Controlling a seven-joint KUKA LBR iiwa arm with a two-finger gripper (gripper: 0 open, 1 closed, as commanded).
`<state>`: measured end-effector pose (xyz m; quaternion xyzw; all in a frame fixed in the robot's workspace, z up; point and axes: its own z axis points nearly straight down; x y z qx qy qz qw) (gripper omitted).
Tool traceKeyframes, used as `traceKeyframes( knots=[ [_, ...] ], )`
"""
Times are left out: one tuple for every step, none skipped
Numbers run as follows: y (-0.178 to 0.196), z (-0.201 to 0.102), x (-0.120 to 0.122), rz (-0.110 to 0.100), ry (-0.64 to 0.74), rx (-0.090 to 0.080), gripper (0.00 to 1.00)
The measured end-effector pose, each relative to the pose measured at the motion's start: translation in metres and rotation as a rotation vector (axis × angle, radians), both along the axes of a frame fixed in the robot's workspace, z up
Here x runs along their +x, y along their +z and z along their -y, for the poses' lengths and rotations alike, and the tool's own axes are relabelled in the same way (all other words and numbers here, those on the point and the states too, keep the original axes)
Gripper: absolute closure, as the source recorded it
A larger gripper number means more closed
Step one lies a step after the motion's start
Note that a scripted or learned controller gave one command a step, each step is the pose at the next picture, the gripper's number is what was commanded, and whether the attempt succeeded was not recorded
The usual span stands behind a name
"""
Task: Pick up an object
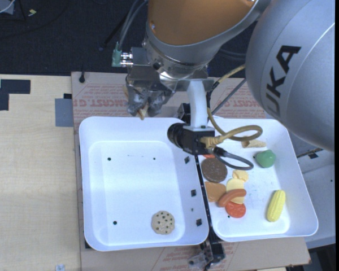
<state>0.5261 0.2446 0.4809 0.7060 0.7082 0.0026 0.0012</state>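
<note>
Corn cob (276, 205), long axis near-upright

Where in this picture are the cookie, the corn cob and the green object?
cookie (163, 222), camera view, its middle.
corn cob (276, 205), camera view, mid-length.
green object (265, 159), camera view, its top.

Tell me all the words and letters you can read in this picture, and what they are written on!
"UKA": big dark letters on the grey arm, cut off by the frame, so part of the brand name.
Red print, upside down, on the brown cardboard behind the left bin: too blurred to read for sure.
More red print on the cardboard along the front edge: too small to read.
The cookie and the toy corn carry no words.
</note>
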Motion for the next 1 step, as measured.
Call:
traceKeyframes(
  knots=[
    [0.0601, 0.0012, -0.0523, -0.006, -0.001, 0.0, 1.0]
  ],
)
